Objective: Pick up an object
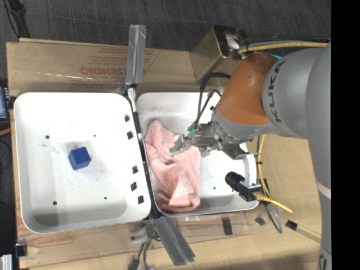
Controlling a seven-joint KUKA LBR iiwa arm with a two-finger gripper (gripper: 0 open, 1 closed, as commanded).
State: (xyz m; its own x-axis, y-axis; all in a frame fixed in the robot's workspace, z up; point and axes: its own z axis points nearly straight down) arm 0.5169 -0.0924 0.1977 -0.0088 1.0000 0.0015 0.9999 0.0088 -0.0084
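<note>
Two shallow white bins sit side by side on the desk [292, 167], over flattened cardboard [67, 61]. The left bin [34, 151] contains one small blue cube [80, 157], lying left of that bin's centre and well apart from everything in the other bin.

The right bin [169, 103] contains a crumpled pink cloth [177, 170]. The cloth lies along the bin's left wall, running from about the bin's middle height down to its near edge, where it bunches into a thicker fold.

The grey arm [304, 89] with its orange band [247, 91] enters from the right and hangs over the right bin. The tool [181, 143] is at the end of the wrist, pointing left, and it sits directly over the upper part of the pink cloth. Its metal tip overlaps the cloth's upper-right edge in the view; whether it touches the fabric cannot be told. Whether the fingers are spread or pressed together cannot be told either, since the tip is small and partly merged with the wrist hardware behind it. No fabric is visibly raised between them.

A black cylindrical fitting [239, 185] and yellow cabling [275, 204] hang below the wrist, over the bin's right side. The blue cube lies far to the tool's left, across the divider between the bins.
</note>
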